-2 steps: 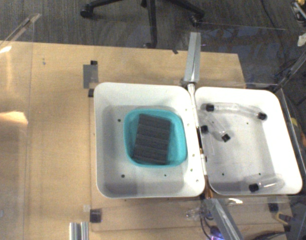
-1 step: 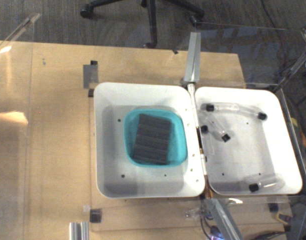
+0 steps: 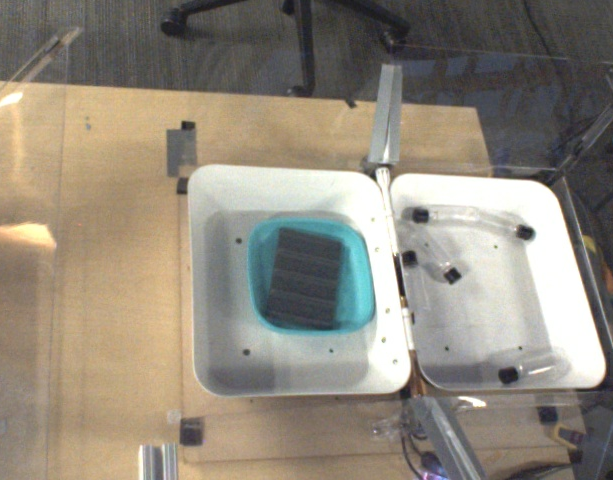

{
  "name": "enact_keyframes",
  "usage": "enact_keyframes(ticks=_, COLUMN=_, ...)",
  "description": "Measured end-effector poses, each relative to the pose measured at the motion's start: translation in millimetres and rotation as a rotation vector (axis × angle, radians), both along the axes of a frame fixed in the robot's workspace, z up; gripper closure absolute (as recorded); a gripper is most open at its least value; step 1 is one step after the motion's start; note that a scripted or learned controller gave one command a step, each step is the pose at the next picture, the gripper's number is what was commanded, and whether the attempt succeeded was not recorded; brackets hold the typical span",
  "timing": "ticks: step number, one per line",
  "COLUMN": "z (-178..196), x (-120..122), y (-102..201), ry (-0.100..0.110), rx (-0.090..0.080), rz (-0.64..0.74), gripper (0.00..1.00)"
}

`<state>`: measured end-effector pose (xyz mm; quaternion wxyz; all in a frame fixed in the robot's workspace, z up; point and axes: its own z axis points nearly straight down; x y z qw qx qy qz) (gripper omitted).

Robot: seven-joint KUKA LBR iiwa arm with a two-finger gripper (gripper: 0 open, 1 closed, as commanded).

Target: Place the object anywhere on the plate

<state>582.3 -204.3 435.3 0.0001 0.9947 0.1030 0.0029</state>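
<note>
A teal, square-ish plate (image 3: 361, 290) sits in the middle of the left white bin (image 3: 218, 298). A dark grey ribbed block (image 3: 304, 277) lies flat on the plate, covering most of its centre.
The right white bin (image 3: 496, 338) holds clear plastic tubes with black caps near its top (image 3: 466, 215) and bottom right (image 3: 526, 370), plus a small one (image 3: 448, 271). A metal bar (image 3: 387, 118) stands behind the bins. An office chair base (image 3: 301, 13) stands on the floor beyond the bench.
</note>
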Motion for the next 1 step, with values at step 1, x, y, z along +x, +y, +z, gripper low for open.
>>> enact_keyframes(ticks=1, z=0.8, x=50.5, y=0.1, ry=-0.003, rx=-0.004, rz=0.002, gripper=0.0)
